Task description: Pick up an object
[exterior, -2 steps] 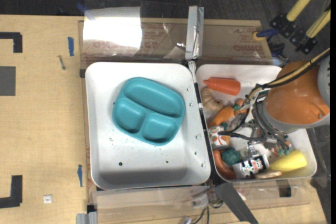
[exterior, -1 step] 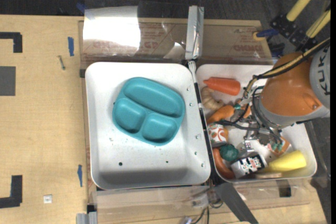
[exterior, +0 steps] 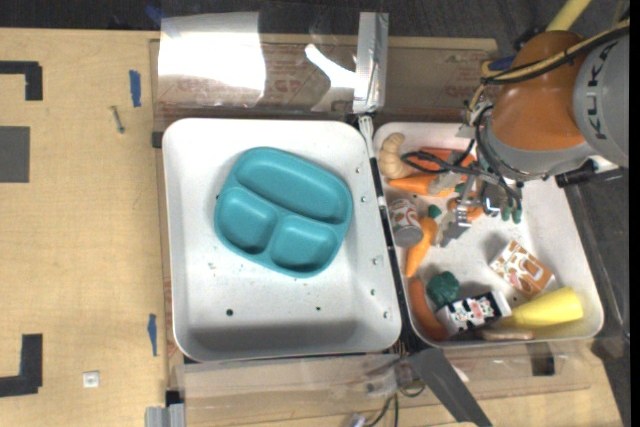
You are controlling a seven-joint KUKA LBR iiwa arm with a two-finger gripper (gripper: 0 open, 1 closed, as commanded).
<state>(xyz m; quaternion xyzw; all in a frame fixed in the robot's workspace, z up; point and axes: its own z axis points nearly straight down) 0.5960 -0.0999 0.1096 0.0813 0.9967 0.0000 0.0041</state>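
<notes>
My pincer [exterior: 462,215] hangs low over the right bin [exterior: 585,245], the one full of small toys. I cannot tell what it is doing at its tip, because my own grey and orange arm [exterior: 535,110] blocks much of the look down at it, so I will not guess. I see nothing held in it.

I am here because this is where the things to pick are. Just under me lies an orange carrot toy [exterior: 412,183], with a lumpy tan piece [exterior: 391,151] beside it near the bin's back corner. A small grey cup [exterior: 406,233] sits by the wall between the bins. Near the front edge are a yellow banana [exterior: 548,308], a little black and white toy [exterior: 470,311], a green lump [exterior: 442,289] and a brown patterned packet [exterior: 520,267].

The left bin [exterior: 190,245] holds a blue tray with sections [exterior: 282,209]. It sits flat in the middle, well apart from me.

I think the carrot is my best try, since it is nearest. The toys lie close together, so I could bump one.
</notes>
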